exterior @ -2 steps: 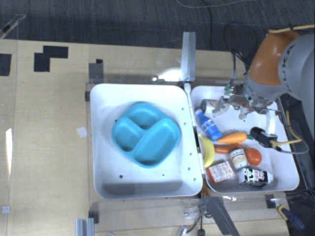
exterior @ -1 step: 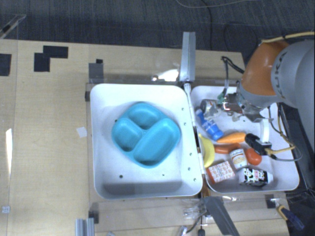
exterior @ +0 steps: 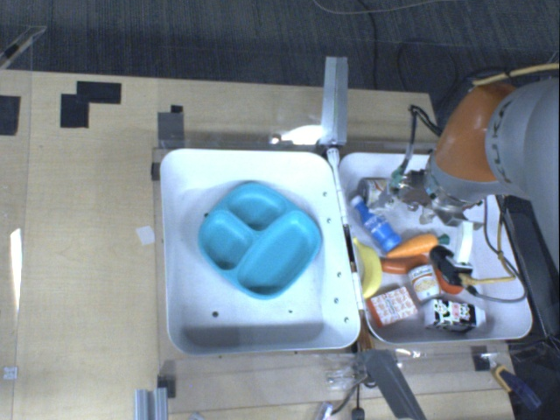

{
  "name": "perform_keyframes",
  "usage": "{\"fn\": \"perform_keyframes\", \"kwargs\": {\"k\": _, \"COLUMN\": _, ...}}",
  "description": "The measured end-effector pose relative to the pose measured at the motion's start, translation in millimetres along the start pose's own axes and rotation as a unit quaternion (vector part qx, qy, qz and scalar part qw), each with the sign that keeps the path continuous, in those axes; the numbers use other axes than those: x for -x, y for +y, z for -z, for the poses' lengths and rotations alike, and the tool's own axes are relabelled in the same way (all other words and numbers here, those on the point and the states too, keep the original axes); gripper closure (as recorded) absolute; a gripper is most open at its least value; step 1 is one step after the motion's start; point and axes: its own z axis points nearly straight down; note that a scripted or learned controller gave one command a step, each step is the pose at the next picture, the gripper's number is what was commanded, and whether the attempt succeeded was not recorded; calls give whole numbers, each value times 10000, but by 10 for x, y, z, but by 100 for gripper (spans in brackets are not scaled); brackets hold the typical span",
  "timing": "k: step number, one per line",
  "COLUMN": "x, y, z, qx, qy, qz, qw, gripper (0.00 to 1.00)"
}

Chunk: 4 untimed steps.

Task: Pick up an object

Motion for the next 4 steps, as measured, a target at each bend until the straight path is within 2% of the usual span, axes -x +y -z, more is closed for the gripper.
{"fn": "perform_keyframes", "kwargs": {"k": 1, "x": 22, "y": -198, "z": -182, "qx": -232, "qy": -44, "qz": 51, "qw": 9997, "gripper": 0}}
{"fn": "perform_keyframes", "kwargs": {"k": 2, "x": 880, "y": -608, "z": -168, "qx": -272, "qy": -20, "qz": 462, "qw": 9986, "gripper": 0}}
{"fn": "perform_keyframes", "kwargs": {"k": 3, "x": 842, "y": -575, "z": -57, "qx": -246, "qy": 1, "qz": 486, "qw": 9985, "gripper": 100}}
{"fn": "perform_keyframes", "kwargs": {"k": 4, "x": 519, "y": -855, "z": 31, "qx": -270, "qy": 15, "qz": 1033, "qw": 9943, "gripper": 100}}
